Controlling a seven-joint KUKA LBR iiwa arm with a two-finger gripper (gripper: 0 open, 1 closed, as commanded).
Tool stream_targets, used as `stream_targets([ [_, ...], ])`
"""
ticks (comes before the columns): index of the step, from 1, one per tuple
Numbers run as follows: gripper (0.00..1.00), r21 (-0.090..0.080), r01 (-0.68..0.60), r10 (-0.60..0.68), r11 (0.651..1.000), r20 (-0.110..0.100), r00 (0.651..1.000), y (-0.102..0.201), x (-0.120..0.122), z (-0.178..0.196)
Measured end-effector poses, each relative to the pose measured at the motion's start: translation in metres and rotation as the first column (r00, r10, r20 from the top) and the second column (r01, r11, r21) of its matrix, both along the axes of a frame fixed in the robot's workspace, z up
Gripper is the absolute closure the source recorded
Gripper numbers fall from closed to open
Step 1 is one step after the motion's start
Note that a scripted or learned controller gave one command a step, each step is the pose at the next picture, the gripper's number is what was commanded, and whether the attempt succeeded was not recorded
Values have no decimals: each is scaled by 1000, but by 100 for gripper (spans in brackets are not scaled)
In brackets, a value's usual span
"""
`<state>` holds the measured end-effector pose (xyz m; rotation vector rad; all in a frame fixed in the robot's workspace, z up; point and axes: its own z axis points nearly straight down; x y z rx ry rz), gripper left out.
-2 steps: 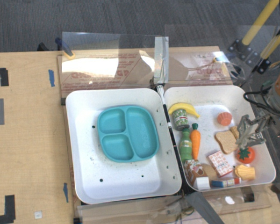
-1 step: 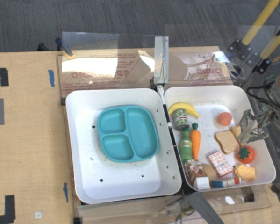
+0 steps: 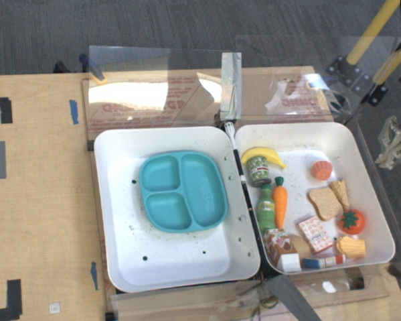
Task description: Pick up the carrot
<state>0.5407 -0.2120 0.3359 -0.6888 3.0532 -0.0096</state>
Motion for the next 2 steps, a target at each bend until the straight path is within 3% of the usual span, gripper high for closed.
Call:
stream_targets([
  [1,100,4,-456,456,890,-10,890,3,-35,-46],
  [2,100,-1,-453,453,891,-2,891,3,-32,-34],
])
